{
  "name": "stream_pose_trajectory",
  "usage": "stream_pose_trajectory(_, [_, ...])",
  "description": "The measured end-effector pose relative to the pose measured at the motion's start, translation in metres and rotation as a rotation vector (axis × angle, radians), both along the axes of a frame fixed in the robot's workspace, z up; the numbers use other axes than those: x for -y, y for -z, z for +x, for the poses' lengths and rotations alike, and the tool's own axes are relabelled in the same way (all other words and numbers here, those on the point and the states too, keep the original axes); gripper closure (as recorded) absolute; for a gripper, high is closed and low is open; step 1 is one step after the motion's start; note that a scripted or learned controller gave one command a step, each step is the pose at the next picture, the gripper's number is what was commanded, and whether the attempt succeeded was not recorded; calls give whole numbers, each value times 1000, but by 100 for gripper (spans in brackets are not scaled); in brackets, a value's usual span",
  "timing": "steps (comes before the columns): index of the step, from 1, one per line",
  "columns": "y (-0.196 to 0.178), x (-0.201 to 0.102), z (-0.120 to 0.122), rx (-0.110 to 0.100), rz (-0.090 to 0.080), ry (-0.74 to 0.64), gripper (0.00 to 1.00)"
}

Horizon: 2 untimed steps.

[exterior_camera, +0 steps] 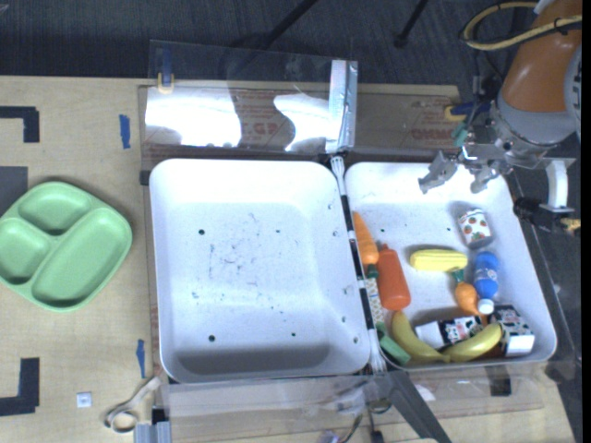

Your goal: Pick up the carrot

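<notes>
Left to right: green divided plate on the tabletop; carrot against the right bin's left wall, touching the orange bottle; claw open, empty, above the bin's far end. Risk: fingers striking the wall or grabbing the bottle.
</notes>
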<state>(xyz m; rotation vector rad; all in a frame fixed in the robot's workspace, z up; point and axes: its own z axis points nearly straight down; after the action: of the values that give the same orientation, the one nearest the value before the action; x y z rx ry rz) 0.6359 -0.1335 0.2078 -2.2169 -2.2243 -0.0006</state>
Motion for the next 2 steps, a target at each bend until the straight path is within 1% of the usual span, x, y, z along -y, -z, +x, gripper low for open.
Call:
stream_pose_trajectory(1, [33, 40, -42, 0, 0, -117, 0])
stream_pose_trajectory(2, [-13, 64, -117, 0, 0, -169, 0])
